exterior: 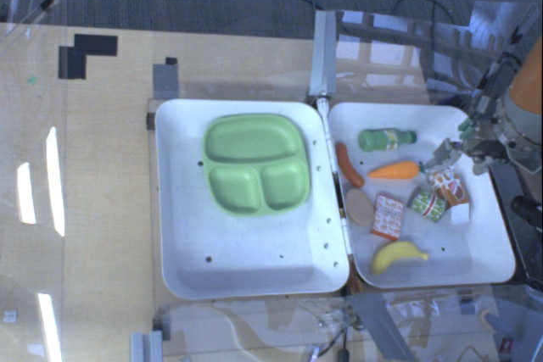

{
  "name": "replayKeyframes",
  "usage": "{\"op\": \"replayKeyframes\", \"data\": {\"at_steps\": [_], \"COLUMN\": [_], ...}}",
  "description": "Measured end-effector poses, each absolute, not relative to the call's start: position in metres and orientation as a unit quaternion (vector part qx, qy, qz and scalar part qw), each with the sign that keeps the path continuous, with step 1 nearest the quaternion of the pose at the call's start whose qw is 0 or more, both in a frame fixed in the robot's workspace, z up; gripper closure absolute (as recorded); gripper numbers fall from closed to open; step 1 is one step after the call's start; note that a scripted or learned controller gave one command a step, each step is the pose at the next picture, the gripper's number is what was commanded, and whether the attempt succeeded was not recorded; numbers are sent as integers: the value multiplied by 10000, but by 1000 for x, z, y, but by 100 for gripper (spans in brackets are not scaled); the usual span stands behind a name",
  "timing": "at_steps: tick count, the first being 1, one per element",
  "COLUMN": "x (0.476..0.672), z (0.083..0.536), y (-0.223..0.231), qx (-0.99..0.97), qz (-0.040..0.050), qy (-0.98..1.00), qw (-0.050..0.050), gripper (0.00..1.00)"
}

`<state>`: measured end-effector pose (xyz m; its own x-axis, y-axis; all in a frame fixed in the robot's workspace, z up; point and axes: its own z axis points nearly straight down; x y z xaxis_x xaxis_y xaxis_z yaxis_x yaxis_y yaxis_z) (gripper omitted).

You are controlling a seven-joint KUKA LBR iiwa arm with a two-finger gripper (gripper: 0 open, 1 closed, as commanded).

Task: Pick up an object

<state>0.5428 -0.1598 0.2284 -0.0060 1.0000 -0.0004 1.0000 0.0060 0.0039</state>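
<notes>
A: Nearest the lens is the banana (399, 254), low in the right bin (501, 267), down and left of the fingers. What stage is this?

B: The approach, I'd say. The gripper (445, 158) hangs over the right bin's upper right part, and nothing sits between its fingers. How wide they stand I cannot tell; the tips blur into the clutter under them.

A: Run the bins left to right.

B: The left bin (174, 208) holds a green divided tray (254, 161), far left of the fingers, nothing in its compartments. In the right bin: a red sausage (348, 165), a tan round piece (360, 205) below it, a green bottle (386, 139) lying on its side up and left of the fingers, an orange carrot (393, 171) just left of them, a red-and-white carton (389, 216), then the small packets (439, 195) directly beneath the fingertips.

A: So the likely target?

B: A guess: one of those packets, or the carrot's thick end. The next move calls for a straight descent with the fingers straddling a single item, since the packets lie touching each other.
</notes>
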Motion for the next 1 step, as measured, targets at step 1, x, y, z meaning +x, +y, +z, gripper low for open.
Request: {"op": "replayKeyframes", "data": {"at_steps": [1], "x": [576], "z": [116], "y": [-174], "qx": [7060], "qz": [98], "qy": [7079], "qw": [185], "gripper": [0]}}
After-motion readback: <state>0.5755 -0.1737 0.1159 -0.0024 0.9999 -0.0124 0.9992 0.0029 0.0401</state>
